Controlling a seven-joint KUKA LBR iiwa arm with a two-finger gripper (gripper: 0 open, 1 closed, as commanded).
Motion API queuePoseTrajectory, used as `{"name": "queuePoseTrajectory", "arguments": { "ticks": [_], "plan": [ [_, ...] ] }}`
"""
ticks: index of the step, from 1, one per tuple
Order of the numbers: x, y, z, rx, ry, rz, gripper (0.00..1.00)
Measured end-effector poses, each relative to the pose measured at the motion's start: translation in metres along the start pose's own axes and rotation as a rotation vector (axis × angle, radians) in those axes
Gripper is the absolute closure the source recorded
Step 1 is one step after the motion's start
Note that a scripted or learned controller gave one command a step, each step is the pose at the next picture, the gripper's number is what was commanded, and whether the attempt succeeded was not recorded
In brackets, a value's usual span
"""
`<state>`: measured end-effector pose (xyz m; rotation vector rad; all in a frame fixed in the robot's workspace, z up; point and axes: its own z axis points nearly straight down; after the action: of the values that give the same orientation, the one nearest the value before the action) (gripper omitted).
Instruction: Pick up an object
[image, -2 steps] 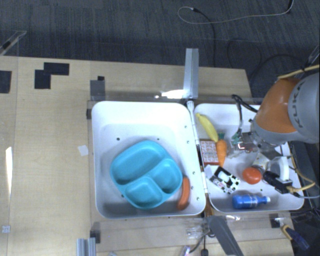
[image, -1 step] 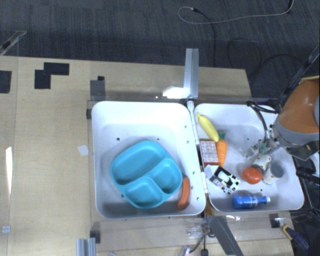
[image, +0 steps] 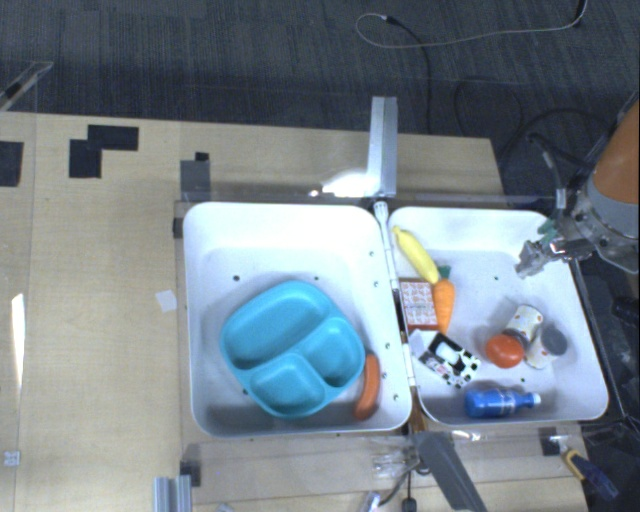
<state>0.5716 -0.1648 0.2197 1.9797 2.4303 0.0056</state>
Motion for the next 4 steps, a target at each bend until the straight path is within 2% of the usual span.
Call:
{"name": "queuePoseTrajectory", "arguments": {
  "ticks": [1, 2, 3, 4],
  "plan": [
    [0.065, -0.020, 0.108, 0.004, 0.002, -0.041, 1.00],
    [0.079, 0.092, 0.033, 0.000, 0.001, -0.005, 1.00],
    [0.079, 0.091, 0.034, 0.001, 0.001, -0.005, 0.00],
    [0.053, 0.076, 0.131, -0.004, -0.001, 0.046, 0.00]
  ]
}}
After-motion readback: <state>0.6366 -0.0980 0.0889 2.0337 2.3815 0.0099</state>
